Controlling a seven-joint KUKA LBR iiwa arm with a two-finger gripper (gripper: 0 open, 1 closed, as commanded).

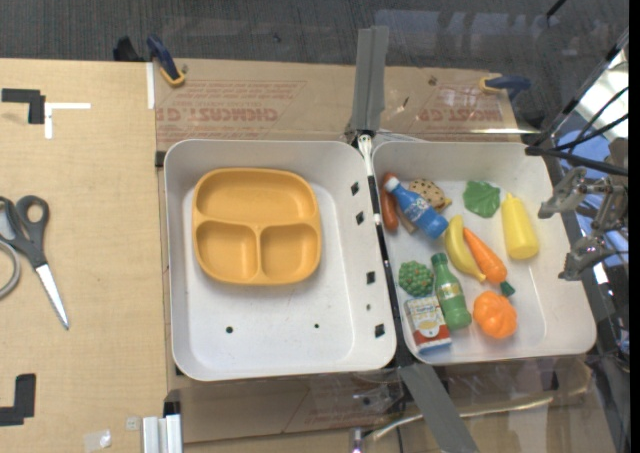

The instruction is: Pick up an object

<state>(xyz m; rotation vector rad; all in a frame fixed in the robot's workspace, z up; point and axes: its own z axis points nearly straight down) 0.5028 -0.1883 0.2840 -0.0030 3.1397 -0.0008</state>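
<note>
hand (585, 226) at right bin (545, 326) right rim, grip state unclear, holds nothing | targets: toy food clustered in right bin, yellow bottle (518, 225) nearest | tip: descend straight over bottle, close across narrow width, avoid carrot (486, 256)

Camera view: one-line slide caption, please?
End effector at right bin's edge; toy foods inside, yellow divided plate in left bin.

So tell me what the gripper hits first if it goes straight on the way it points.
Probably the yellow bottle. The gripper sits at the right bin's right edge, apparently pointing left into it. Its height is unclear.
</note>
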